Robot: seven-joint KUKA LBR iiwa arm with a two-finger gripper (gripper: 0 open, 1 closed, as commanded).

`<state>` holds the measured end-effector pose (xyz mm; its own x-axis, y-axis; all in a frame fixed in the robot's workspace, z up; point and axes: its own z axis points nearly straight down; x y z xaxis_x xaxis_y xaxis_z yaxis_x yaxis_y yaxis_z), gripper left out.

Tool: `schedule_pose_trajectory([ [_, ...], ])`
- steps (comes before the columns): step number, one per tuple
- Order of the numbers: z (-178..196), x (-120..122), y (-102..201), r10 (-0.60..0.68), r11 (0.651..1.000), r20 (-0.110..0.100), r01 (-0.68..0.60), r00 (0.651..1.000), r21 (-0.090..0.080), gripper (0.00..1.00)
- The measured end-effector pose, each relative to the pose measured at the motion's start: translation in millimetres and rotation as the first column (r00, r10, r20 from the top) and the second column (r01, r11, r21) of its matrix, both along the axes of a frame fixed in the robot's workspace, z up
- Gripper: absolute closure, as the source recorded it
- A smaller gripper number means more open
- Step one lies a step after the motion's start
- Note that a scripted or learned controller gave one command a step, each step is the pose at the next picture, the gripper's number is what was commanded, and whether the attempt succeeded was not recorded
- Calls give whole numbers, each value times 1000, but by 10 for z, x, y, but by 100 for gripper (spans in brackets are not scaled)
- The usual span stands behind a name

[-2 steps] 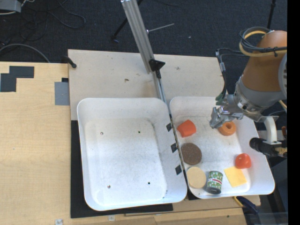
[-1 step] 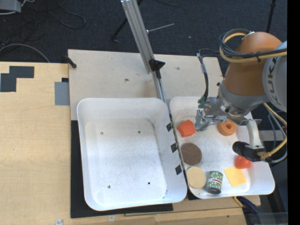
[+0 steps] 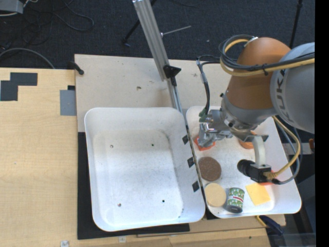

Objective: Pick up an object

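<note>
Nearest the camera sit a tan disc (image 3: 215, 194), a green can (image 3: 235, 199) and a yellow block (image 3: 258, 193), lined up along the near rim of the right bin (image 3: 288, 202), all on the near side of the brown disc (image 3: 209, 169). Just beyond the brown disc, toward the far end of that bin, lies a small orange thing (image 3: 204, 145). The gripper (image 3: 207, 134) hangs right over it, low enough to hide most of it; whether the gripper is open or closed on it I cannot tell from this angle. A second orange thing (image 3: 247, 144) peeks out beyond and to the right of the brown disc, under the arm (image 3: 257, 86). The left bin (image 3: 103, 138) lies left of the brown disc, across the rims where the two bins meet. The step in hand looks like the grasp on the orange thing. To do it well, the gripper should be centred over the piece rather than the bin wall left of it, go down far enough to bracket its sides, close firmly, then rise straight up so nothing catches the rim or nudges the brown disc. The piece looks small and low, so a shallow descent would likely close on air.
</note>
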<state>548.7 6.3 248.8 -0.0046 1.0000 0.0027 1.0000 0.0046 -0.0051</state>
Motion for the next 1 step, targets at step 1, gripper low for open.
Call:
schedule_pose_trajectory([
  [1,-167,-147,526,0,1000,-2,0,1000,-1,100],
])
